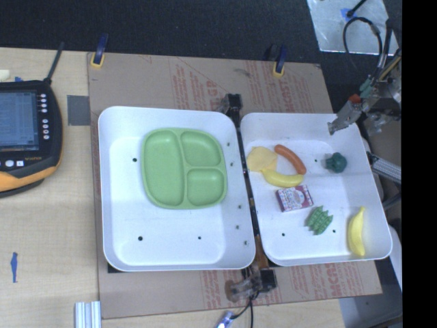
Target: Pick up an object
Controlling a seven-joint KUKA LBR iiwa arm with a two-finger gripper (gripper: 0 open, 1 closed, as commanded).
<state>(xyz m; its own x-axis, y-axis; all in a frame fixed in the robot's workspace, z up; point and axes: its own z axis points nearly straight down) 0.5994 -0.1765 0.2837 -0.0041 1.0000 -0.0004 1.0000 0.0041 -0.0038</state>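
Note:
The right bin [372, 183] holds several small items: an orange-red sausage [290, 158], a yellow banana [281, 178] next to a pale yellow round piece [259, 158], a red-pink packet [294, 199], a light green leafy toy [319, 220], a dark green round item [335, 162] and a second banana [356, 231] at the front right. My gripper [340, 124] hangs over the bin's far right corner, above and behind the dark green item, apart from every object. Nothing shows between its tips.
The left bin [119, 238] carries a green divided plate [183, 168]. A teach pendant [24, 135] lies at the far left of the bench. Clamps [100, 52] [278, 61] hold the cardboard sheet at the back edge. Cables [362, 29] hang at the upper right.

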